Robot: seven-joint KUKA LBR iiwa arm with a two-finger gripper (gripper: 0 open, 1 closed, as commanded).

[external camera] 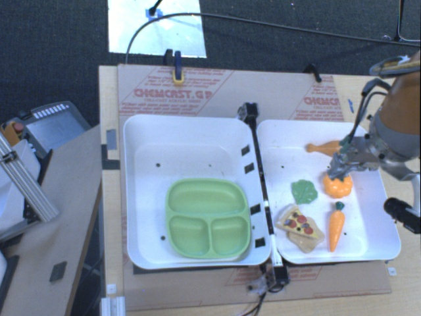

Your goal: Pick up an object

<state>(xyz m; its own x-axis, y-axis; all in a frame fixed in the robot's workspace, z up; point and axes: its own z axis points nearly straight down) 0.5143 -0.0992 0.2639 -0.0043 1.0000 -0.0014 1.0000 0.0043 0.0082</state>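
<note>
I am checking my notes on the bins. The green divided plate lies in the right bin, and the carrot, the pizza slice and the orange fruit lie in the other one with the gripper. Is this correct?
Not quite. The camera view shows the green divided plate in the left bin, not the right. The carrot, pizza slice and orange fruit lie in the right bin, where the gripper is.

The grey arm reaches in from the right, its orange band above the wrist, bent downward over the right bin. Its gripper points down just above the bin floor.
</note>
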